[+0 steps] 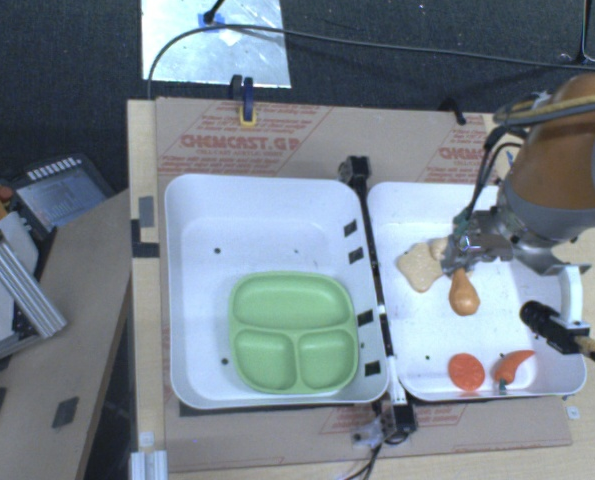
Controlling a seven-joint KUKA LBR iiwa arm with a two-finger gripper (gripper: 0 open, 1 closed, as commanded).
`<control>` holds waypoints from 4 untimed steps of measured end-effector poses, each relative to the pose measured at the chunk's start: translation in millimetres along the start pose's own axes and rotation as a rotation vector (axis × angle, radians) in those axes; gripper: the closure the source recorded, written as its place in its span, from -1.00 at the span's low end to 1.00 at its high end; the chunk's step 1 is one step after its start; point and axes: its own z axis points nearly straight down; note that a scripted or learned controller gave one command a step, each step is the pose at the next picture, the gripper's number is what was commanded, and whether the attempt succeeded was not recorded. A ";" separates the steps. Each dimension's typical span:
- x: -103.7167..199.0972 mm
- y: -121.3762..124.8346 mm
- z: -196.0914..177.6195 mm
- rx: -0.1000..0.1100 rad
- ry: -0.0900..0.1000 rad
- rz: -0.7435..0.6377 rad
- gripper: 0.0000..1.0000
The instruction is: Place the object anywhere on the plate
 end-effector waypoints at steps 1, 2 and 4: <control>53.1 1.7 -8.3 -0.001 0.000 -0.001 1.00; 104.2 2.5 5.8 0.002 0.000 -0.001 1.00; 213.5 6.9 24.8 0.001 0.000 -0.001 1.00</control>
